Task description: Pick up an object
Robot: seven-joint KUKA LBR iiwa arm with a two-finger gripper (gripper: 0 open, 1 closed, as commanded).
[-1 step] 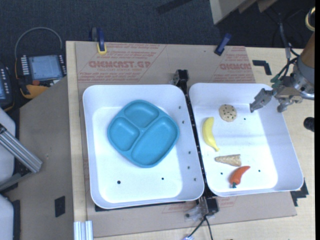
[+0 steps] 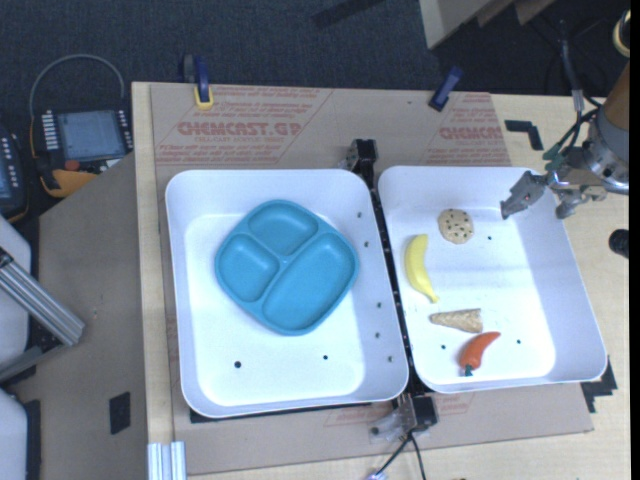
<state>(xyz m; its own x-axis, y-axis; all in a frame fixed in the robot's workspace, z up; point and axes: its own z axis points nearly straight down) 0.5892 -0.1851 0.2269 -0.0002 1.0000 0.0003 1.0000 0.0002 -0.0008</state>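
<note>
bins are laid side by side: the left bin [image 2: 190, 368] carries a blue divided plate [image 2: 287, 265]. in the right bin [image 2: 560, 298], a banana [image 2: 419, 267] is seen with its long axis running twelve to six, a cookie [image 2: 456, 225] near its one o'clock, a cone-shaped piece [image 2: 458, 319] and a red pepper [image 2: 478, 350] toward its five. the cookie, judged the nearest target, lies at about eight o'clock from the gripper [image 2: 546, 194]. the gripper is held open at the bin's upper right, with nothing between its fingers.
</note>
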